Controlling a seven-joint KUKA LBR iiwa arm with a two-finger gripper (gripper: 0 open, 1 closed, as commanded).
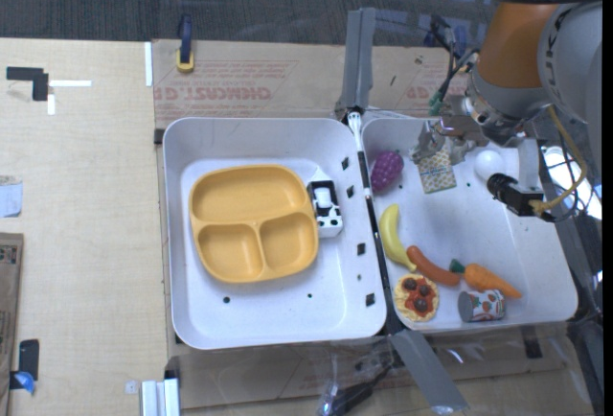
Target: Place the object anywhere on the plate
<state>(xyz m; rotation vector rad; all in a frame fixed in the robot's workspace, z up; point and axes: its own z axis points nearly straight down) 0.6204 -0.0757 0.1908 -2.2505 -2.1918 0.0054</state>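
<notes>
A yellow three-compartment plate (254, 220) lies in the left bin (278, 318), with nothing on it. A small black-and-white object (325, 207) rests against the plate's right rim, on the bin floor. My gripper (436, 153) hangs over the upper left part of the right bin (536, 251), well to the right of the plate. A small speckled beige piece (438, 176) shows right below the gripper; whether it is held is unclear.
The right bin holds purple grapes (386, 170), a banana (390, 234), a red sausage (433, 265), a carrot (488, 279), a small pizza (418, 297) and a can (481, 307). The divider wall (364, 203) separates the bins.
</notes>
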